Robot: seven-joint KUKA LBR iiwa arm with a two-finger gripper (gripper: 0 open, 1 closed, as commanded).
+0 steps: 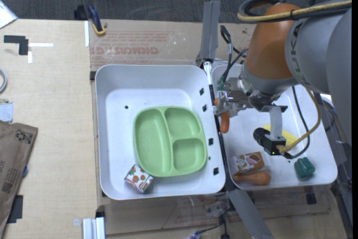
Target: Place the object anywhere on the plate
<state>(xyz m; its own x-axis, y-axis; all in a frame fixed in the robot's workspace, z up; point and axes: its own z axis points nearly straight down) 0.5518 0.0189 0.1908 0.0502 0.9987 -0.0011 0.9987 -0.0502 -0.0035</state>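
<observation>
Carrot [224,122] hanging under gripper [222,104], beside plate [169,140]

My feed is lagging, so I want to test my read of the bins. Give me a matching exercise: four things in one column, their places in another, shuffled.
Things:
1. green divided plate
2. small carton with red fruit print
3. dark green object
4. orange carrot-like item

Places:
A. right bin, near its front right corner
B. middle of the left bin
C. right bin, along the front wall, below a brown packet
D. left bin, beside the plate's front left corner

Pairs: 1-B, 2-D, 3-A, 4-C
</observation>
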